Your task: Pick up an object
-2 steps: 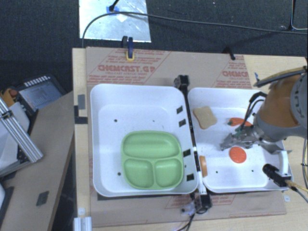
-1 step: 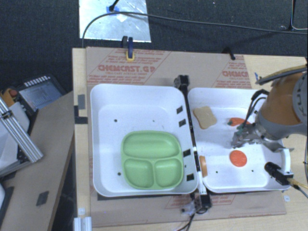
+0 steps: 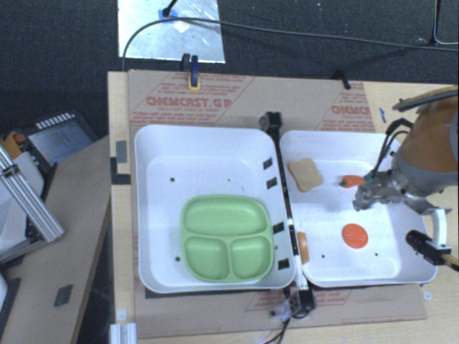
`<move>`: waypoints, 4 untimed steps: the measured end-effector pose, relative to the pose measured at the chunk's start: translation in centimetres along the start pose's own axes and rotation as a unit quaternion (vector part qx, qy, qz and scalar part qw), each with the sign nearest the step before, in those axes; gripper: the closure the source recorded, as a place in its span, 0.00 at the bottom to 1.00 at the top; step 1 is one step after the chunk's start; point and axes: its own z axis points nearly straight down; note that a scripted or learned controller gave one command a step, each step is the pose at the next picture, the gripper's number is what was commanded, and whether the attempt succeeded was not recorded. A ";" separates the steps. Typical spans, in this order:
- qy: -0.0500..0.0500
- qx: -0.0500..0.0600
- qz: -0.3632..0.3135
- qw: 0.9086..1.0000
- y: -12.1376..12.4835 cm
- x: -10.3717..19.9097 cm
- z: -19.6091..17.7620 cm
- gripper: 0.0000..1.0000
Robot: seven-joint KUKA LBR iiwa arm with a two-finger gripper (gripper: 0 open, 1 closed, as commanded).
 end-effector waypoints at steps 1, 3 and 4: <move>0.000 -0.001 0.000 1.000 1.1 -0.6 -5.8 1.00; 0.002 0.002 -0.003 1.000 0.5 4.4 -12.7 1.00; 0.002 0.002 -0.004 1.000 0.8 10.6 -12.1 1.00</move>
